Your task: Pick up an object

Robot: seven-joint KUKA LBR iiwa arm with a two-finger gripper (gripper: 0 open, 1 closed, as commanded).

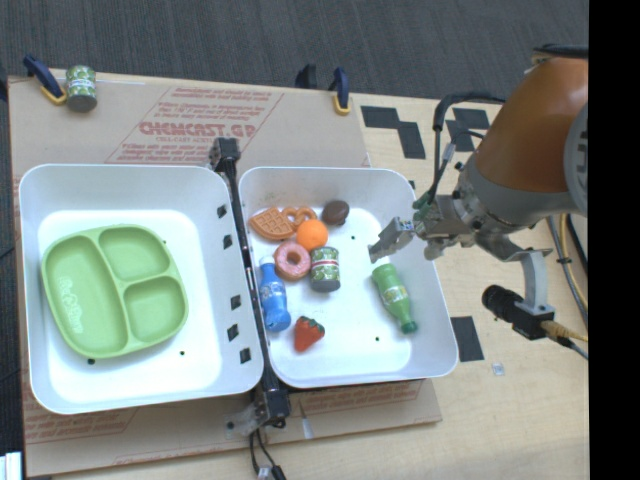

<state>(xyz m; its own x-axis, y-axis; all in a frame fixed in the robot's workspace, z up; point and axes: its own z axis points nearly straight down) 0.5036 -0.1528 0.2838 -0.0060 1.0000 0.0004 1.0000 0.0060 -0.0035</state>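
Green bottle (pixel 394 296) lies just below hand (pixel 392 241), fingers' state unclear; can (pixel 325 268) nearby.

**Right bin: room near and right**

Toys cluster far-left: pretzel (pixel 273 221), orange (pixel 312 234), donut (pixel 292 260), can (pixel 325 268), blue bottle (pixel 273 295). Green bottle (pixel 393 296) blocks the right side. Bare floor between can and green bottle, and along the near wall past the strawberry (pixel 308 334).

Grey arm (pixel 560 183) with broad orange band, black looping cables, and a small metallic tool (pixel 392 240).
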